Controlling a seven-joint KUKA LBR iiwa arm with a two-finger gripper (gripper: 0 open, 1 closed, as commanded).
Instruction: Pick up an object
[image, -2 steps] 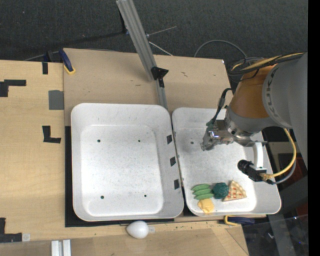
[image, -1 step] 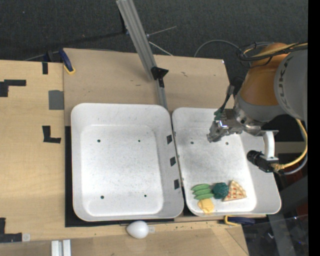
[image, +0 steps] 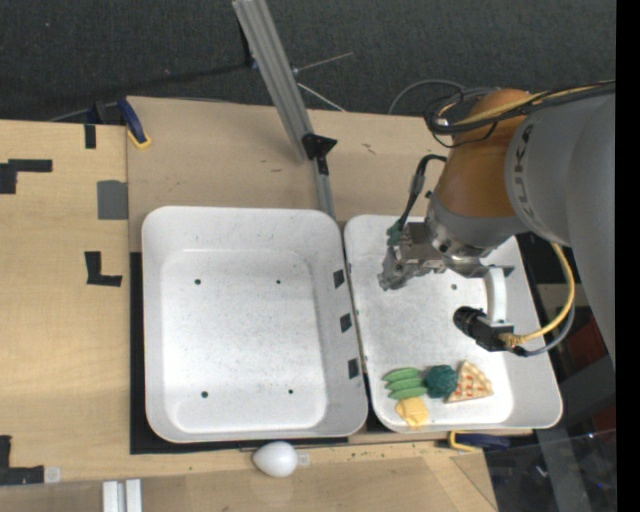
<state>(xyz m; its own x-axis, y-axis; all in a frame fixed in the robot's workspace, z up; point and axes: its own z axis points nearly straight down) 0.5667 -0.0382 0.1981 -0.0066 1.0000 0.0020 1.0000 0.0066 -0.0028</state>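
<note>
A wooden bench is seen from above, bearing two shallow white plastic bins side by side. The left bin has a bare, speckled floor. Just off its near edge, a small white egg-shaped object lies on the bench.

The right bin holds a cluster of small toy foods in its near corner: a green ridged pod-like piece, a yellow piece just below it, a dark green broccoli-like floret, and an orange-and-cream pizza-slice wedge, all touching or nearly so.

The grey arm's two-finger gripper hangs over the far part of the right bin, well apart from the cluster. Whether its fingers are spread or closed cannot be told; nothing visible sits between them.

The step in hand appears to be the approach. The next move likely calls for travelling toward the near corner, then descending onto one piece.
</note>
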